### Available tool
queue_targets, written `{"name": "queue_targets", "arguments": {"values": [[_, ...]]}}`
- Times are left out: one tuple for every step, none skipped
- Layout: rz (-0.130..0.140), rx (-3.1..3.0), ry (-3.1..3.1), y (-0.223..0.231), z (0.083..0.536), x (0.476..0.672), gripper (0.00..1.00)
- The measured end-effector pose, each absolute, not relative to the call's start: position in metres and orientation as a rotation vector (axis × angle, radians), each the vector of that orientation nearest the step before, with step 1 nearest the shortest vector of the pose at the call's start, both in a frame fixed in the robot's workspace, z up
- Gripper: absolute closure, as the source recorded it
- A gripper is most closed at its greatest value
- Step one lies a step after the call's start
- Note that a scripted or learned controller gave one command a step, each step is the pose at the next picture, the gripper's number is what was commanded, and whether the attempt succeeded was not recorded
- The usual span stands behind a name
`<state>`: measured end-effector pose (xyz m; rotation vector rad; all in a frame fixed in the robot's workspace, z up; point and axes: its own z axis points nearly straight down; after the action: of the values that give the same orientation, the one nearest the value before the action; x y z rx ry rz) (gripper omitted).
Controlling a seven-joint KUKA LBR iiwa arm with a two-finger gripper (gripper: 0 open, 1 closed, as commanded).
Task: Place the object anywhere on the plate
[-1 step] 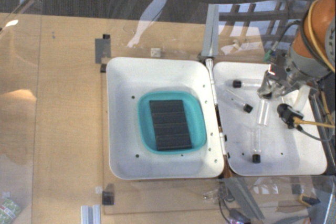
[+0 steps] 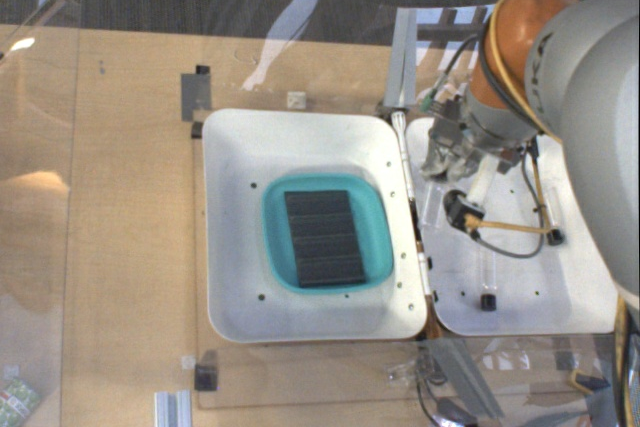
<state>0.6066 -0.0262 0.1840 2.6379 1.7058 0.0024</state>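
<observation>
A teal square plate [image 2: 273,233] with rounded corners sits in the middle of the left white bin [image 2: 230,215]. A black ridged rectangular slab [image 2: 323,237] lies flat on the plate, roughly centred, its long side running front to back. My gripper [image 2: 441,158] hangs over the far left part of the right bin [image 2: 560,300], just past the wall between the two bins. It is apart from the slab and the plate, to their right and further back. Nothing can be seen held under it.
The grey arm with its orange band [image 2: 510,45] covers the back right of the scene. A small black piece [image 2: 488,300] stands on the floor of the right bin near its front. Wooden bench surface [image 2: 100,215] lies left of the bins.
</observation>
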Motion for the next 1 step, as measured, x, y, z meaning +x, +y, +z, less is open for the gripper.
{"name": "queue_targets", "arguments": {"values": [[0.004,2.529,1.863,0.0514,0.1848,0.6113,1.0]]}}
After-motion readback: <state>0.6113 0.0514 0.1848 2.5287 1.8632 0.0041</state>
